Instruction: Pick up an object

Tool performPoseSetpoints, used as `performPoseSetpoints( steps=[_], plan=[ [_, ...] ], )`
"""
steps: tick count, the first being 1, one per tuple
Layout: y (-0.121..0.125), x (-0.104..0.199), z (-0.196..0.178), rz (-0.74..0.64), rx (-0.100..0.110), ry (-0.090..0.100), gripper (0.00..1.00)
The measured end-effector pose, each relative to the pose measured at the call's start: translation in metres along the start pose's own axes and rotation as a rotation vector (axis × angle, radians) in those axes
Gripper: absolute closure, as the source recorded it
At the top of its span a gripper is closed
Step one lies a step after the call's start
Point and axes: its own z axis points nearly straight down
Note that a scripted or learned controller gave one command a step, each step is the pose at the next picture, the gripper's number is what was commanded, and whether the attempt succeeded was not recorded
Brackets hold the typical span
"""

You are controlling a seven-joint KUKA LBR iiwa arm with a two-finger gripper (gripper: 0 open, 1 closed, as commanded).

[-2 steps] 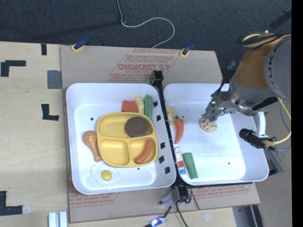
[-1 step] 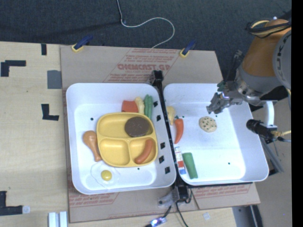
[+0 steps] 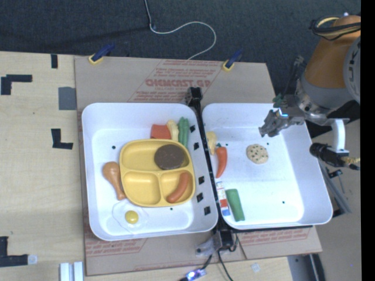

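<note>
My gripper [image 3: 270, 126] hangs over the right bin's far right part, just up and right of a round cookie [image 3: 256, 153] lying on the bin floor. Nothing shows between its fingers. A green block [image 3: 234, 204] rests near the right bin's front left, and an orange carrot [image 3: 221, 160] lies along its left wall. In the left bin a yellow divided plate [image 3: 140, 186] carries a brown patty [image 3: 170, 156] and a sausage [image 3: 180, 187].
The left bin [image 3: 94, 157] also holds a drumstick [image 3: 112, 177], a fried egg [image 3: 130, 217], and red, yellow and green food pieces behind the plate. The right bin's [image 3: 310, 204] right half has bare floor. A white cable [image 3: 176, 28] lies beyond the bins.
</note>
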Motion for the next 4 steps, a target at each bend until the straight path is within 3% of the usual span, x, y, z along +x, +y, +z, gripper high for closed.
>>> performPoseSetpoints(
  steps=[3, 4],
  plan=[
    [0.007, 0.172, 0.002, -0.005, 0.003, 0.001, 1.00],
    [-0.006, 0.211, 0.012, -0.004, 0.005, 0.000, 1.00]
  ],
)
